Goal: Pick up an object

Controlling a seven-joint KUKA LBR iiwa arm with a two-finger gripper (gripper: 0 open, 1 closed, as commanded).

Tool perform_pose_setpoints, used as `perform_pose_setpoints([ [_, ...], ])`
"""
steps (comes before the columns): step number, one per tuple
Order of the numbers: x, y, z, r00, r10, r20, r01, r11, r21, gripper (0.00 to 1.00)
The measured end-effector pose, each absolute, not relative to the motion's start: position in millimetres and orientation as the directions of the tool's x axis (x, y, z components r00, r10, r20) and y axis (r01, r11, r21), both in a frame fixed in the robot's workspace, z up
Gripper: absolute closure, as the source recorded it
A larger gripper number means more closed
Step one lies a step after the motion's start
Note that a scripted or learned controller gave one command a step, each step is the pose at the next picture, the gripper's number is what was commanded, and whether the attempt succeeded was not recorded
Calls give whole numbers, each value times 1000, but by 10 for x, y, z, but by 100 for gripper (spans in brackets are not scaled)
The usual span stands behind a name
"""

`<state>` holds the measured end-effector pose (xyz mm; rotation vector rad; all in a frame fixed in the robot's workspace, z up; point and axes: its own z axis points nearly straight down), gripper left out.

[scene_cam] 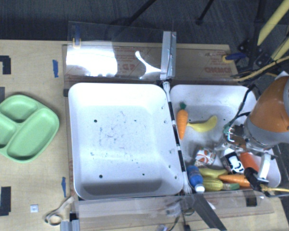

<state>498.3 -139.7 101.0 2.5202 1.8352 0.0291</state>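
Camera view: gripper [237,163] low in right bin [202,93], among toys; grip state cannot be told. Adjacent: orange piece [235,179], yellow piece [209,173], blue bottle [195,177]; carrot [182,121], banana [204,125] farther. Step: grasp attempt. Next: secure closure, straight lift.

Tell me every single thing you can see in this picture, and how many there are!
shallow white plastic bin: 2, white, side by side mid-bench; the other is the right bin
green divided plastic plate: 1, green, on the bench left of the bins
orange toy carrot with green top: 1, orange, right bin by the divider
yellow toy banana: 1, yellow, right bin, beside the carrot
blue plastic bottle with white cap: 1, blue, right bin's near left corner
pile of small toys: count unclear, yellow, orange, red and white, right bin's near edge
grey robot arm with orange band: 1, over the right bin
two-finger gripper: 1, dark, low among the pile
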Motion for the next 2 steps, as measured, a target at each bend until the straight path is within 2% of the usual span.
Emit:
perform_pose_setpoints([
  [1,4952,-1105,1568,557,831,1,831,-557,2,100],
  [2,5299,-817,1903,644,765,-1,765,-644,-1,100],
])
